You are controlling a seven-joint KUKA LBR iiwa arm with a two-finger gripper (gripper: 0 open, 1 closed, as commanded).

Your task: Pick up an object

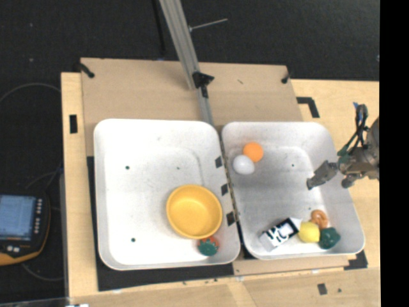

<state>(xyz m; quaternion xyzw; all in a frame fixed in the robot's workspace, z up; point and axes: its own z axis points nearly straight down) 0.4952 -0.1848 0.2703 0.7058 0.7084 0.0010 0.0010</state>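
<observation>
Right bin [281,133]: held an orange ball [254,151] touching a white ball [243,165] near the back left; at the front, a black-and-white box [278,233], a yellow fruit [309,233], an orange ring [319,219] and a dark green item [330,238], clustered.

Left bin [140,146]: held a yellow bowl [194,211] and a small green-and-red item [208,246] at the front right.

Gripper [333,174]: stood over the right bin's right edge, nothing seen between its fingers; whether spread or closed could not be told.

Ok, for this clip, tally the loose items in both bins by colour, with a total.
Yellow: 2, the bowl and a small fruit
Orange: 2, a ball and a ring-shaped piece
White: 1, an egg-like item
Green: 2, one by the bowl, one beside the yellow fruit
Black-and-white: 1, a box
Total: 8
</observation>
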